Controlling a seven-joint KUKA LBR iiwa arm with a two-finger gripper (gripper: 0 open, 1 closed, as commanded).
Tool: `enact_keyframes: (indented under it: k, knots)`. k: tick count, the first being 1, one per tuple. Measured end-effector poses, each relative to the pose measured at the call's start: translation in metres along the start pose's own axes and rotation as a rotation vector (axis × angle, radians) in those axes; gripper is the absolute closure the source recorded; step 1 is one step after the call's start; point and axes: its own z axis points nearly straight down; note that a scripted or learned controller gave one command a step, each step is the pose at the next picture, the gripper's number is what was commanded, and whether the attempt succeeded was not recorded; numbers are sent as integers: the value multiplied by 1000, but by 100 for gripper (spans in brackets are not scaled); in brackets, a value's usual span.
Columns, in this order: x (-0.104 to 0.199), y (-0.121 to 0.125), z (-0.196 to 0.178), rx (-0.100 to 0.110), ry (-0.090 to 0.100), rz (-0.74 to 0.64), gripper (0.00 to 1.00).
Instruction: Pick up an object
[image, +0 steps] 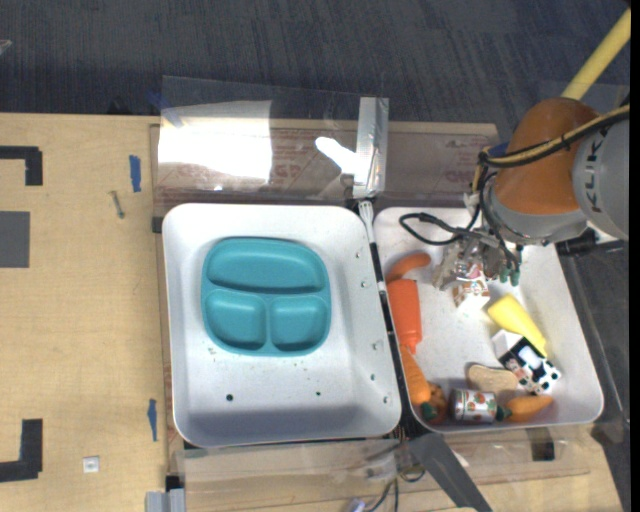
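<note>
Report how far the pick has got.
Done: the arm has reached into the right bin, and the gripper hangs low over its upper part. In hand: nothing visibly held. The orange carrot, yellow block, small can and black-and-white toy all lie on the bin floor. Left: grasp one object and lift it. The teal divided tray sits in the left bin.

Robotics lab: plywood bench (70, 330), 2 white bins (200, 240).
</note>
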Motion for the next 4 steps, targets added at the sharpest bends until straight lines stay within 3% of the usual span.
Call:
enact_keyframes:
  k: [1, 2, 3, 4]
  knots:
    - [1, 0, 1, 0, 2, 0, 0]
    - [21, -12, 13, 0, 13, 61, 0]
    - [69, -31, 11, 2, 11, 229, 0]
    - [4, -19, -30, 6, 13, 466, 0]
